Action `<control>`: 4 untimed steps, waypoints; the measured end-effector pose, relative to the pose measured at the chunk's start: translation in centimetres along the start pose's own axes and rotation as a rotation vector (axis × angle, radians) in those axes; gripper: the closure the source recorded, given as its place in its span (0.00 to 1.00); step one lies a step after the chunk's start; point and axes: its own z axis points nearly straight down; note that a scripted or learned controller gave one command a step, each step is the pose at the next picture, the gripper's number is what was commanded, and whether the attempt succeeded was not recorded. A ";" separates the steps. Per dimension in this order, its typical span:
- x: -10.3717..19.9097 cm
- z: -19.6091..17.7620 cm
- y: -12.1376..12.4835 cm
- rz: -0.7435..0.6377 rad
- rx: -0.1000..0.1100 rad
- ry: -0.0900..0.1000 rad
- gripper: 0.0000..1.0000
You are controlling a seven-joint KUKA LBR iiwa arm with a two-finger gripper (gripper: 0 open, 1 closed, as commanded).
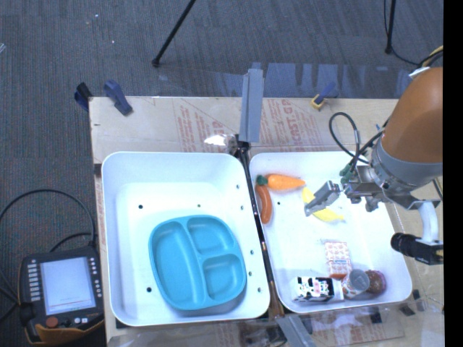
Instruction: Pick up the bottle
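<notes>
Camera view, from above the tabletop [181, 125]: two white bins sit side by side. The left bin [126, 176] carries a blue divided tray [197, 264]. The right bin [376, 226] carries a carrot [283, 182], a reddish sausage-shaped piece [265, 203] along its left wall, a yellow banana-like piece [327, 212], a small printed carton [337, 255], a black-and-white carton [316, 288] and a dark round item [376, 281]. The bottle [354, 283] appears to be the clear piece with a red band lying near the front wall, between the black-and-white carton and the dark round item. The claw [320, 200] hangs over the middle of the right bin, just above the yellow piece and well apart from the bottle; its fingers look spread, with nothing between them. Judged from this, the pick has not begun: approach, closing on the bottle and the lift all remain.
</notes>
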 end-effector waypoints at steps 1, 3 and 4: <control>-7.5 15.7 4.4 0.062 -0.002 0.000 0.00; -10.7 3.6 6.8 0.088 -0.006 -0.002 1.00; -7.3 -10.5 8.4 0.086 -0.004 -0.002 1.00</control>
